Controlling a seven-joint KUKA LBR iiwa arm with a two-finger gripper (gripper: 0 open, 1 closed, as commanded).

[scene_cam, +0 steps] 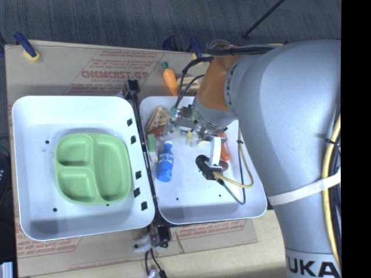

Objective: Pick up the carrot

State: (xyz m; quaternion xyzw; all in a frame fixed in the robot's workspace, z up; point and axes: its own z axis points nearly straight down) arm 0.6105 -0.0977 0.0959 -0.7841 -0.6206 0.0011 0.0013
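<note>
The carrot [170,81] lies on the cardboard [110,68] printed "CHEMCAST GP", just behind the right bin [191,204]. The gripper [200,133] hangs inside that bin near a blue bottle [165,162]; I cannot tell its jaws' state. The arm [301,126] reads "UKA".

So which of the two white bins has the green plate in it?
The left bin: the green divided plate lies in it. The right bin holds the blue bottle.
</note>
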